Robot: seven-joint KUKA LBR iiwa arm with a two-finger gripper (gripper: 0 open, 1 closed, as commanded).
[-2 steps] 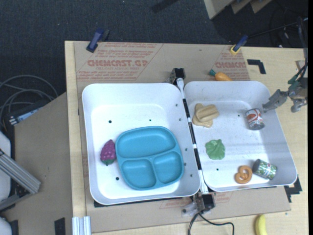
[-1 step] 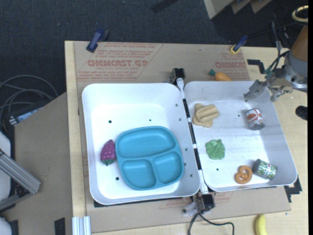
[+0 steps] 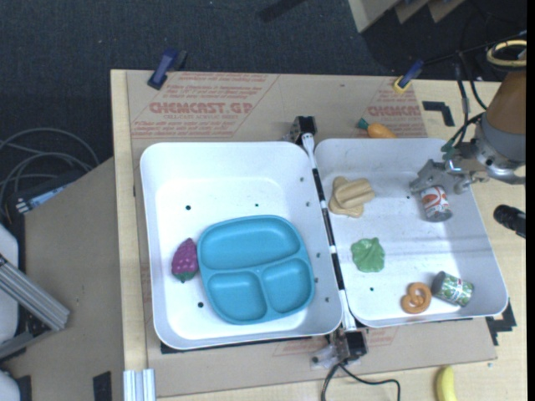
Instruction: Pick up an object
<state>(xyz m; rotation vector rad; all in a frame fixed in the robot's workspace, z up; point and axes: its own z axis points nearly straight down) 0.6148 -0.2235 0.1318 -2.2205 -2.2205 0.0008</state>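
The gripper (image 3: 436, 182) hangs over the right bin (image 3: 493, 261), just above a small red-and-white can (image 3: 435, 203); whether its fingers are spread or closed cannot be told from this slant, and nothing is seen held. To grasp well it should centre over the can and straddle its narrow width before closing. The right bin holds five items: this can, a tan bread piece (image 3: 350, 196), a green leafy piece (image 3: 368, 254), a pretzel (image 3: 415, 297) and a green can (image 3: 453, 288); the left bin (image 3: 159, 224) holds one blue divided plate (image 3: 251, 267) and one purple grape bunch (image 3: 185, 259).

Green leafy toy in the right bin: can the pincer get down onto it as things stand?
Probably yes. The green leafy toy lies alone on open bin floor, apart from the bread-shaped toy and the pretzel. The pincer hangs above the small can nearby.
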